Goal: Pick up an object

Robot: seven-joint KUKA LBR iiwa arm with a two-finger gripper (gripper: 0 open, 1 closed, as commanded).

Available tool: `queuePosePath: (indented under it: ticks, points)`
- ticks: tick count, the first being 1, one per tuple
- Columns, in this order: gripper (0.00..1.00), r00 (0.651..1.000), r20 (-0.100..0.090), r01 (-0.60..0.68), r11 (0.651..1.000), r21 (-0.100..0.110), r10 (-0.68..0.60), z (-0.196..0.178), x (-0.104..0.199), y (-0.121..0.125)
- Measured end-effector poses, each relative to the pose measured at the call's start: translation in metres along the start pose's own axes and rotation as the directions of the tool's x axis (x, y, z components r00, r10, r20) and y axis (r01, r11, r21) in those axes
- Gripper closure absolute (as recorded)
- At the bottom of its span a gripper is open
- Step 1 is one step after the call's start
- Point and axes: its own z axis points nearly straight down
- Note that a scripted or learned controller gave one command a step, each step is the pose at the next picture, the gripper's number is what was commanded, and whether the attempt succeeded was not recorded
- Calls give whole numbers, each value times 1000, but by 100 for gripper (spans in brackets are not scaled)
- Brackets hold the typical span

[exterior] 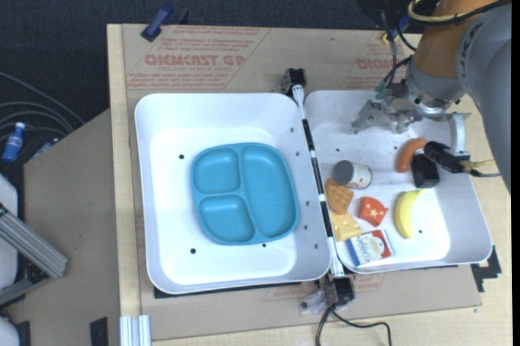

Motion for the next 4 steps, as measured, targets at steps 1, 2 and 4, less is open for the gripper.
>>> queuePosePath:
  ticks: [1,2,4]
  points:
    - [100,1000,1,2,1000,-7,-2,-13,1,2]
    - [0,1000,1,2,1000,-6,-2,-13,1,2]
    - [0,1000,1,1,1000,-6,-1,-3,4,2]
